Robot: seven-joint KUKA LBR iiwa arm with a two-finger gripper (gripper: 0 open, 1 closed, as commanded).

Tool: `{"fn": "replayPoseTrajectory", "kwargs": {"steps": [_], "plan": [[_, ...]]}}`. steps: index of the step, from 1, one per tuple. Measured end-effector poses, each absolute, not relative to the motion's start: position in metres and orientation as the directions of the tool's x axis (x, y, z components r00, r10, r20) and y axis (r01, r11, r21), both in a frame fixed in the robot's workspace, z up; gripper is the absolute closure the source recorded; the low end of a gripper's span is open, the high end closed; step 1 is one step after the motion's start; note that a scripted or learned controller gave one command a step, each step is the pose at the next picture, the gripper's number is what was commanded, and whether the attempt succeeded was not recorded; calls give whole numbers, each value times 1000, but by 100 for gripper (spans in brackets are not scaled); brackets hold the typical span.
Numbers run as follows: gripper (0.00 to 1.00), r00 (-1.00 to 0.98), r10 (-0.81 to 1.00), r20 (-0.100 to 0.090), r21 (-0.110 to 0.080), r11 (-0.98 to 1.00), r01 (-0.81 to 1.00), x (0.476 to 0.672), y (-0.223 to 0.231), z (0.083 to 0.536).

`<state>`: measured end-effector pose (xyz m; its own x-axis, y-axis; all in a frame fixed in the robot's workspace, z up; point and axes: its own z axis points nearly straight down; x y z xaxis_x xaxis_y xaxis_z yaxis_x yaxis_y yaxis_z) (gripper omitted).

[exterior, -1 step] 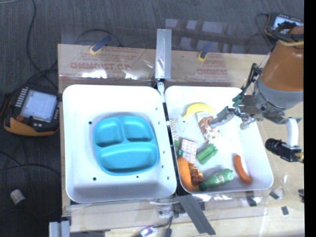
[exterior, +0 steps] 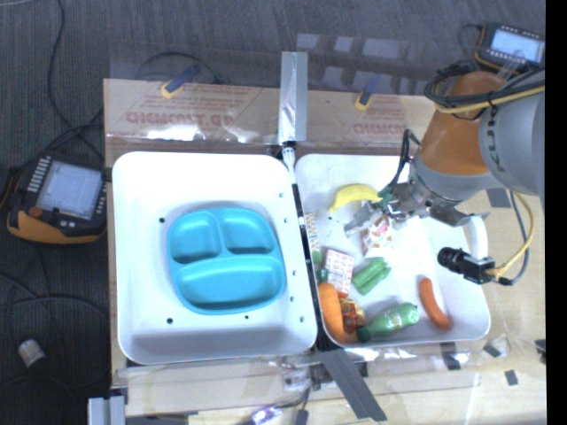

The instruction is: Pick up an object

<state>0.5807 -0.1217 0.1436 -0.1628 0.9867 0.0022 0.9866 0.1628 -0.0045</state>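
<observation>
My gripper (exterior: pixel 383 209) hangs low in the upper middle of the right bin (exterior: pixel 469 326), below the grey arm with its orange band. It is right next to a yellow banana (exterior: pixel 353 196) and just above a red-and-white snack packet (exterior: pixel 378 234). Further down the bin lie a checkered packet (exterior: pixel 338 262), a green vegetable (exterior: pixel 370 274), an orange carrot (exterior: pixel 329 309), a green bottle (exterior: pixel 393 319) and a red sausage (exterior: pixel 434 302). The arm's wrist hides what lies directly under the gripper.
The left bin (exterior: pixel 142 193) holds a blue compartment tray (exterior: pixel 227 257). A black fitting with a yellow cable (exterior: pixel 465 263) juts over the right bin's right side. A handheld pendant (exterior: pixel 58 197) lies on the floor to the left.
</observation>
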Motion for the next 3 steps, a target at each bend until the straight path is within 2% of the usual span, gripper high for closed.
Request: {"fn": "replayPoseTrajectory", "kwargs": {"steps": [1, 2, 3], "plan": [[0, -123, 992, -1, 9, 123, 992, 600, -152, 88], [0, 56, 998, -2, -4, -56, 998, 605, -192, 170], [0, 135, 991, -4, -5, -135, 991, 615, -119, 92]]}}
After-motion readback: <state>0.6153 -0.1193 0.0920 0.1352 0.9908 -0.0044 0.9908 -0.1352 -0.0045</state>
